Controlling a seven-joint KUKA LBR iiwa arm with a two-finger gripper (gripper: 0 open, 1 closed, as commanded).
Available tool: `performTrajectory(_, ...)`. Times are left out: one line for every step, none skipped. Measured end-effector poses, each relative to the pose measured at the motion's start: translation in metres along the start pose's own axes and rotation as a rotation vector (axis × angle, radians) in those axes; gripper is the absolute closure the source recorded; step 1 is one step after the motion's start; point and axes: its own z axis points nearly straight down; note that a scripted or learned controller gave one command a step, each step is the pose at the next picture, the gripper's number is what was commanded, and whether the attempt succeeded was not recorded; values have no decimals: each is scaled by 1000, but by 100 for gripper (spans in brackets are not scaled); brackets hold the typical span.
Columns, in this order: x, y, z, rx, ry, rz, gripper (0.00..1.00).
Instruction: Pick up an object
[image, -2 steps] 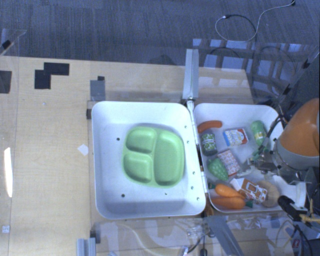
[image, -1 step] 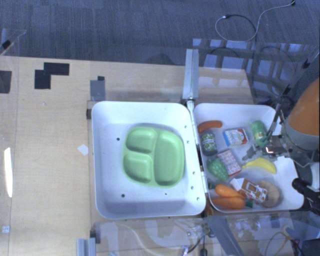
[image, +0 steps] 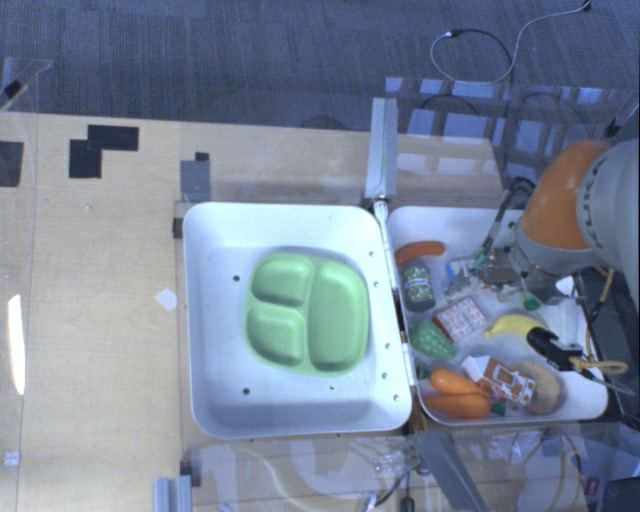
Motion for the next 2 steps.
performTrajectory(-28,7,0,5,5,-118,0)
performTrajectory(-27,10,-12,-4,3,-125,100)
